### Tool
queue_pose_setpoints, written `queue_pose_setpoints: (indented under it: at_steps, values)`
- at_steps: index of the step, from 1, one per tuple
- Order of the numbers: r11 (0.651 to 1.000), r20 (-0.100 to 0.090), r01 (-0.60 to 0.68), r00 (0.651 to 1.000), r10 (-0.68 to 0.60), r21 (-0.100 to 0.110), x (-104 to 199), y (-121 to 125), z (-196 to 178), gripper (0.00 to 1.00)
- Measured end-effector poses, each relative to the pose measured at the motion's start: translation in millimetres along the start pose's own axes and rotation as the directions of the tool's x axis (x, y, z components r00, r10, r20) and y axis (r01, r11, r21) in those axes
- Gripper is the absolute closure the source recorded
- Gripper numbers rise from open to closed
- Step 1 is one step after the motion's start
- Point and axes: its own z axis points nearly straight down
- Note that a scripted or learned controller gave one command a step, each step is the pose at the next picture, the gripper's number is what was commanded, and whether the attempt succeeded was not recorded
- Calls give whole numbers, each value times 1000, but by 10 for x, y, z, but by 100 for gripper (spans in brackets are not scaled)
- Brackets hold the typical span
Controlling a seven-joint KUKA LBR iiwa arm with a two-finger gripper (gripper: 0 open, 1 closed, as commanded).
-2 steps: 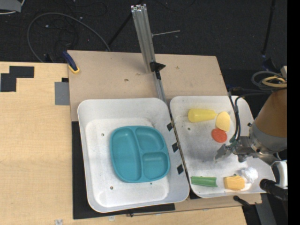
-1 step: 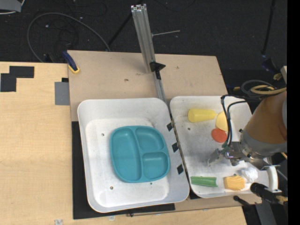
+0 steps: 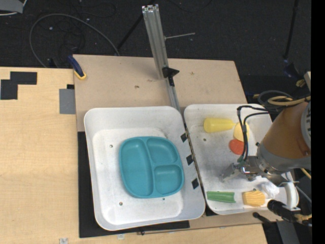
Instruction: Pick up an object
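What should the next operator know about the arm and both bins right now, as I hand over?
Gripper: low inside the right white bin, over bare floor, nothing visible between its fingers; open or shut cannot be told.
Right bin: yellow plastic piece near the far wall, red-orange round item beside the arm, green flat stick and small yellow corn-like toy along the near wall.
Left white bin: teal divided plastic tray.
Done: nothing lifted yet.
Left: grasp and raise any one object.
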Motion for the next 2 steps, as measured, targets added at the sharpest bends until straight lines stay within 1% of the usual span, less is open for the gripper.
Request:
queue_pose_setpoints:
  at_steps: [1,2]
  values:
    - [1000,-11,2,1000,-2,-5,55,31,-112,100]
    - [1000,5,1,1000,-1,-3,79,-44,-575,100]
